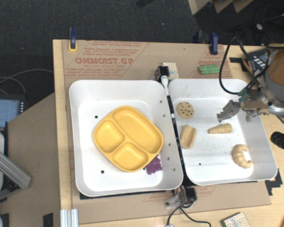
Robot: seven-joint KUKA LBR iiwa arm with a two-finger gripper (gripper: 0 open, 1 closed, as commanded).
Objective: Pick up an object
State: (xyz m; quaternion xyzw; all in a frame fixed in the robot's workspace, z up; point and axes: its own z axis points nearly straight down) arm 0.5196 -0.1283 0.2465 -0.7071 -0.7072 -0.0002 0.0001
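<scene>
Claw is hanging over the right bin, near that bin's far right corner, just above the cone. Can't tell whether it's wide or narrow: grey shapes are blurring together at that spot. Nothing is visibly sitting in its grip. Arm is reaching in from the desk's right edge, with a black cable looping over the far right part of the desk.

Right bin is carrying four items, all lying flat on the floor and apart from each other:
- cookie, round and speckled, near the bin's far left corner
- bun, tan and oblong, against the left wall, just nearer than the cookie
- cone, pale and ridged, mid-bin, lying on its side
- croissant, curved, near the bin's near right corner

Left bin is carrying a yellow tray with three compartments, sitting slightly rotated in the middle. Purple piece is lying just beside the tray's near right corner, touching or almost touching it; can't tell which.

Green item is lying on the desk past the right bin's far edge. Blue clamps are sitting at the desk's far edge.
</scene>
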